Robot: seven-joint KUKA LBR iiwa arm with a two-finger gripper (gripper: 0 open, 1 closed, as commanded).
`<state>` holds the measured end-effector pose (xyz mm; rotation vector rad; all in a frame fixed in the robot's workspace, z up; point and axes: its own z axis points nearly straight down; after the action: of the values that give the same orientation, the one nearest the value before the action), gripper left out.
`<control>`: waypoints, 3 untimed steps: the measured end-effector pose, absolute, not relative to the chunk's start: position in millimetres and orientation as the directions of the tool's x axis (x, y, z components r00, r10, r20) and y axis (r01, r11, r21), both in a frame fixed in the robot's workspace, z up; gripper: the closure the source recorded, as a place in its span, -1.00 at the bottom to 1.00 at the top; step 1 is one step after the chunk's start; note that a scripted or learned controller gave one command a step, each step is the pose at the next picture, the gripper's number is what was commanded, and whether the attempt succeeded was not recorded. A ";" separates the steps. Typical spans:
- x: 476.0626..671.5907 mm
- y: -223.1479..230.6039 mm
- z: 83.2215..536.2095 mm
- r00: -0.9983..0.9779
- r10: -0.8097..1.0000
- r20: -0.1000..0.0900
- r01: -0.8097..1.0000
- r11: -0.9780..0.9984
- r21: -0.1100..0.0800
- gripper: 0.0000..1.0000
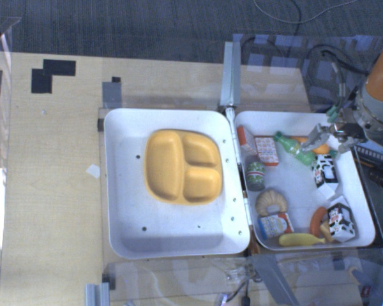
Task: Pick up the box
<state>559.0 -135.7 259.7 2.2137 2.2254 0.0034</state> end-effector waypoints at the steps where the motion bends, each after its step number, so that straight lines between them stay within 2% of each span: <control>1: 596.6 -100.3 98.1 -0.040 0.999 -0.001 0.999 0.040 0.006 -1.00; 2: 616.5 -172.1 176.4 0.164 0.986 -0.001 0.986 -0.164 0.007 -1.00; 3: 634.9 -109.7 118.5 0.159 0.987 0.001 0.987 -0.159 0.003 -1.00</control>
<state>634.9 -109.7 118.5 2.3901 2.0370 0.0039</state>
